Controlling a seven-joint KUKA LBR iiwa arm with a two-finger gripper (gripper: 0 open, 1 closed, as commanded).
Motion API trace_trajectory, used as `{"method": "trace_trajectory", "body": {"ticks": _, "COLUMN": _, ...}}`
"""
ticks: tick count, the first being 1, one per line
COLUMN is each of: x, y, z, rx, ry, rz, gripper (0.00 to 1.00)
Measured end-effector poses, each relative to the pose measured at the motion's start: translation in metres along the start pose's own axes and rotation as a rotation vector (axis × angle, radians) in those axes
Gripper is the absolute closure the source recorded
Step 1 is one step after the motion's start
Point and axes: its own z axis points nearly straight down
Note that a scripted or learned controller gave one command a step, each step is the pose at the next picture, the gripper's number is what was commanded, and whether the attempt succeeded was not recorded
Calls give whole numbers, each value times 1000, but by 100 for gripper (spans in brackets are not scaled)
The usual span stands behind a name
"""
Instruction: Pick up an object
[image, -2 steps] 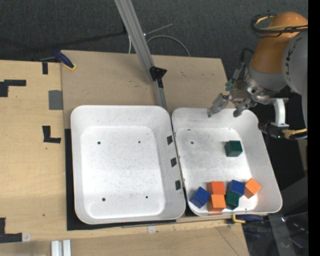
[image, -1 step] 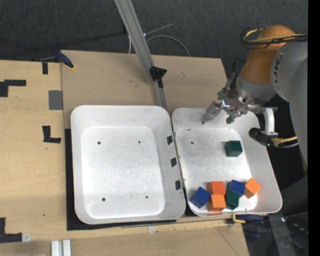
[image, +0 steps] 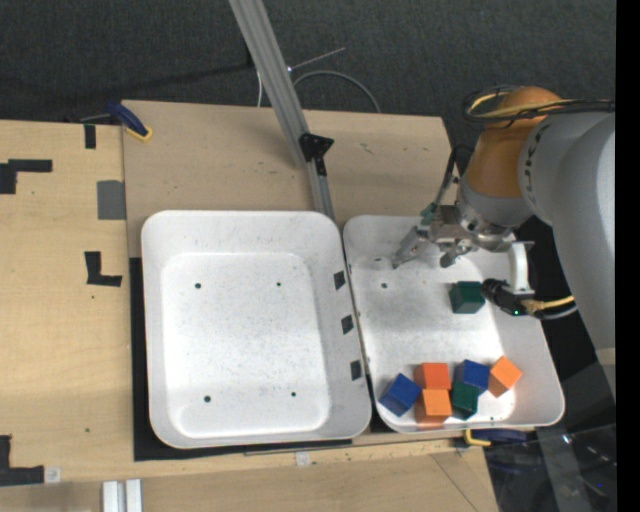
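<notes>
Gripper (image: 428, 249) hung over the right bin (image: 400, 310), fingers spread open, empty. Nearest target, a green block (image: 466, 297), sat alone just beside it. Best approach: centre over the block, drop straight, close squarely on flat sides.

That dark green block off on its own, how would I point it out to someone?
Look in the right bin, under the gripper. The green block sits alone mid-bin near the right wall. The other blocks, another green one among them, huddle in the cluster at the near edge.
</notes>
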Motion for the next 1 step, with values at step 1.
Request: {"method": "trace_trajectory", "body": {"ticks": 1, "x": 1, "y": 2, "z": -15, "rx": -6, "ry": 0, "rz": -2, "gripper": 100}}
